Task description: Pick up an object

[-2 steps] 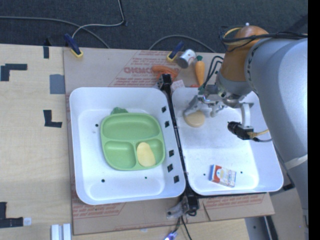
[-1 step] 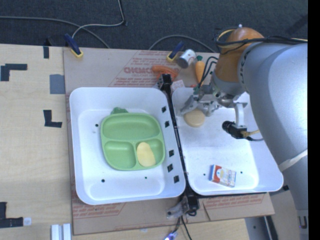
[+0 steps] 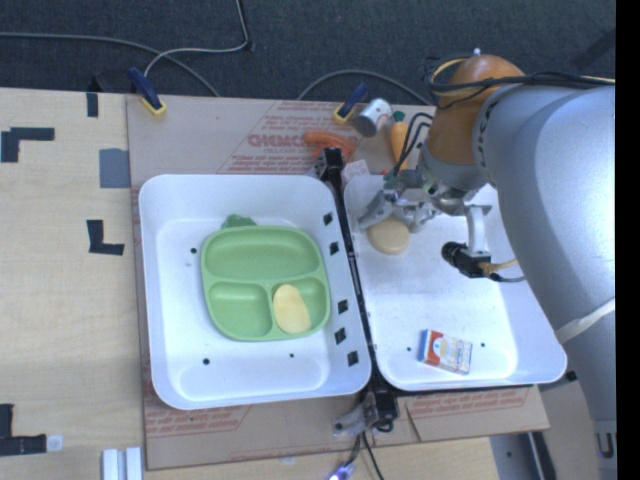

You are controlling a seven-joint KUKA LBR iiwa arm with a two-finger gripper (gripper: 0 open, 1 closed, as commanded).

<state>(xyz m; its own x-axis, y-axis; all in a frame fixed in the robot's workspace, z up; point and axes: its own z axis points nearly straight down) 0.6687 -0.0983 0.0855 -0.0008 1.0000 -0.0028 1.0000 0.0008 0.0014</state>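
Gripper [image 3: 392, 220] is hanging low in the right bin [image 3: 500, 353], near its far left corner, right over a tan bun [image 3: 389, 238]; whether its fingers are apart or clamped on the bun, I cannot tell. A small carton [image 3: 444, 351] is lying near the bin's front edge. In the left bin [image 3: 165, 298], a green tray [image 3: 262, 280] is holding a yellow piece [image 3: 291, 308].
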